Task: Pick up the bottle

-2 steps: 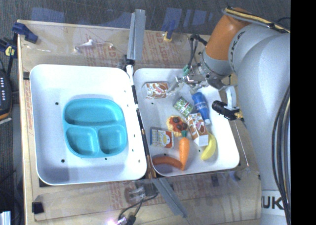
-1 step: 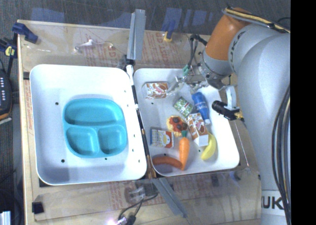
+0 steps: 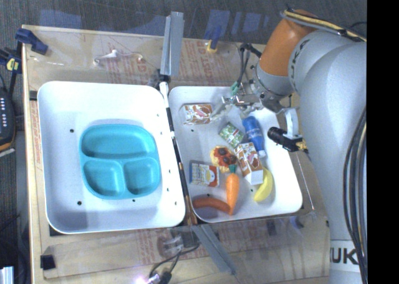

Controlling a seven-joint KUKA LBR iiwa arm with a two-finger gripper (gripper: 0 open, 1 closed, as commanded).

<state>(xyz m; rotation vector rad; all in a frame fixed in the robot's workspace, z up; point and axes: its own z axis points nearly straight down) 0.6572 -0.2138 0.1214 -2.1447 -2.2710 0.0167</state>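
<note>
The bottle (image 3: 254, 135) is blue with a white cap end and lies on its side in the right bin (image 3: 287, 205), near the bin's far right side. My gripper (image 3: 235, 98) hangs over the far right corner of that bin, just up and left of the bottle. Nothing shows held in it. The grey arm with its orange band (image 3: 283, 42) comes in from the right above it.
Around the bottle lie a green carton (image 3: 231, 134), a snack packet (image 3: 198, 113), a juice box (image 3: 249, 158), a toy pizza (image 3: 223, 156), a banana (image 3: 265, 187), a carrot (image 3: 232, 192) and a sausage (image 3: 211, 204). The left bin (image 3: 56, 108) holds a blue divided tray (image 3: 120, 160).
</note>
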